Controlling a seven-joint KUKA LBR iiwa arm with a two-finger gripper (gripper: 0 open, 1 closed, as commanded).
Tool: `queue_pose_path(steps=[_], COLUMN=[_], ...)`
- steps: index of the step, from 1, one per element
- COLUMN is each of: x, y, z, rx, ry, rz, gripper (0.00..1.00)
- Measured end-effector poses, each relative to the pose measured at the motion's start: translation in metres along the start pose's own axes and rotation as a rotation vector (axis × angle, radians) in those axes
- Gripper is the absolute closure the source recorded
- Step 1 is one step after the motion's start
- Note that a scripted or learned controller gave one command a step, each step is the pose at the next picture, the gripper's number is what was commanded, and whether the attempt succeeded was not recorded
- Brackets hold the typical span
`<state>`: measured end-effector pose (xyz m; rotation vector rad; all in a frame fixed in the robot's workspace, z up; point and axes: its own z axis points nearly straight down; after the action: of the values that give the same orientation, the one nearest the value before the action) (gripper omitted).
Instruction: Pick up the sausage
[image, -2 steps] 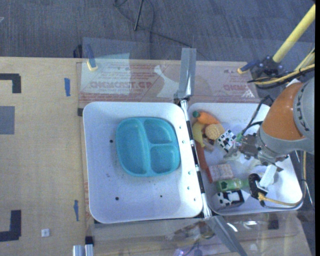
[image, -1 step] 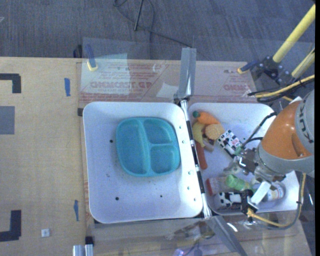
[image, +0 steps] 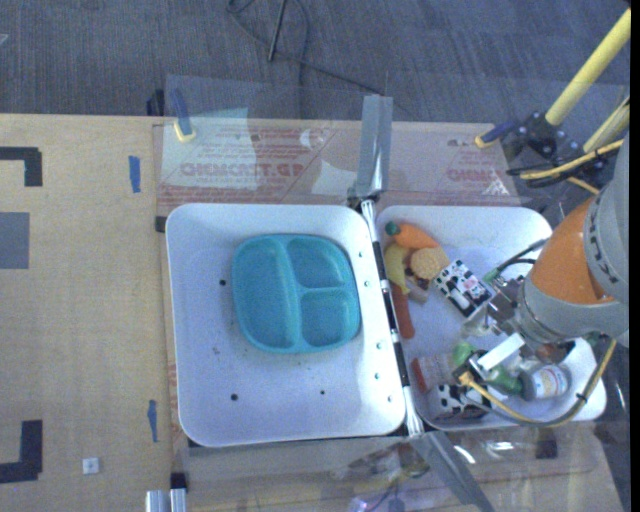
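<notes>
The left shallow white bin (image: 200, 380) holds only a teal three-compartment plastic plate (image: 296, 292). The slim reddish-brown toy sausage (image: 402, 312) lies lengthwise against the left wall of the right white bin (image: 500, 222), just below a yellow toy banana (image: 396, 266) and a round tan cookie (image: 429, 263). It looks light, stiff and smooth, so I judge a pinch across its narrow middle is best, though the wall crowds one side. Further right sit a black-and-white cow-patterned block (image: 461, 285) and mixed toys under the gripper (image: 480, 372), whose grip I cannot tell.
</notes>
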<state>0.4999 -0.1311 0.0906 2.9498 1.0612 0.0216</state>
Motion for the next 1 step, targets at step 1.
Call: queue_pose_path(steps=[1], x=[-0.0029], y=[0.0002], z=[-0.0091], rx=[0.001], ry=[-0.008], rz=[0.000], gripper=[1.00])
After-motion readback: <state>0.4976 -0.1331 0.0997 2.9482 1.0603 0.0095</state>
